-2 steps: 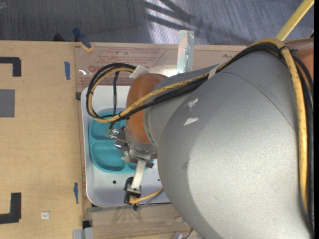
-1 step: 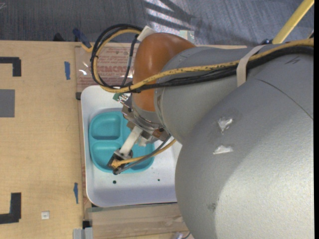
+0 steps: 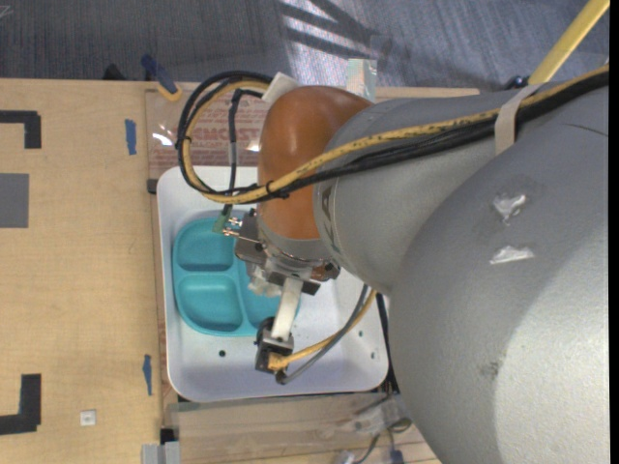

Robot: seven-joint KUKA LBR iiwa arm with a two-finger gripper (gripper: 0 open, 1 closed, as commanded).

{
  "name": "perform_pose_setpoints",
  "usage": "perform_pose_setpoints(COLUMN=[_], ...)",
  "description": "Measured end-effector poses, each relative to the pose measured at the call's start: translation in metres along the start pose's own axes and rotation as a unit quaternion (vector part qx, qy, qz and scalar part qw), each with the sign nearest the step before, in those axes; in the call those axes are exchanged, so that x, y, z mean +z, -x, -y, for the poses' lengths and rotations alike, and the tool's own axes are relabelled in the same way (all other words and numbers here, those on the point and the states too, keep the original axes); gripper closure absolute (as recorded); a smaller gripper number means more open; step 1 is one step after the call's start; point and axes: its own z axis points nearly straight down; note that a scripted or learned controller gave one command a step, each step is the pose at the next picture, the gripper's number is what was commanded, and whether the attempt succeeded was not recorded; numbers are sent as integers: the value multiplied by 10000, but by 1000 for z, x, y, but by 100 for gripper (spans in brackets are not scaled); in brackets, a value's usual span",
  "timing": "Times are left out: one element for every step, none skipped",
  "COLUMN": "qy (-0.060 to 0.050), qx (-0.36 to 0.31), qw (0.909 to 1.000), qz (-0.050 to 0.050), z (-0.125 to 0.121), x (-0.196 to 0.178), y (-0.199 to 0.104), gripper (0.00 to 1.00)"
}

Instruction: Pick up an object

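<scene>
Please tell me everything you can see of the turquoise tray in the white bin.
The turquoise tray looks like smooth plastic, with rounded corners. A ridge divides it into compartments; two show, one above the other in the view. It lies flat in the white bin, near the wall at the view's left. The arm covers its right part, so whether anything touches it there cannot be told.

Bright, even light; striped patches on the floor; near arm perhaps slightly soft

Hidden beneath the grey arm: right part of the turquoise tray, much of the white bin. Arm cut off at right and bottom edges. Pale square on worktop too small to identify.
</scene>
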Motion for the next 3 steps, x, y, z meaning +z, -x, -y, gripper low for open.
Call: perform_pose_setpoints(qy=[9, 22, 1], qx=[-1980, -45, -1324], qw=[9802, 10000, 9912], qz=[-5, -13, 1], z=[7, 15, 16], x=[-10, -23, -19], y=[3, 7, 6], gripper=[100, 100, 100])
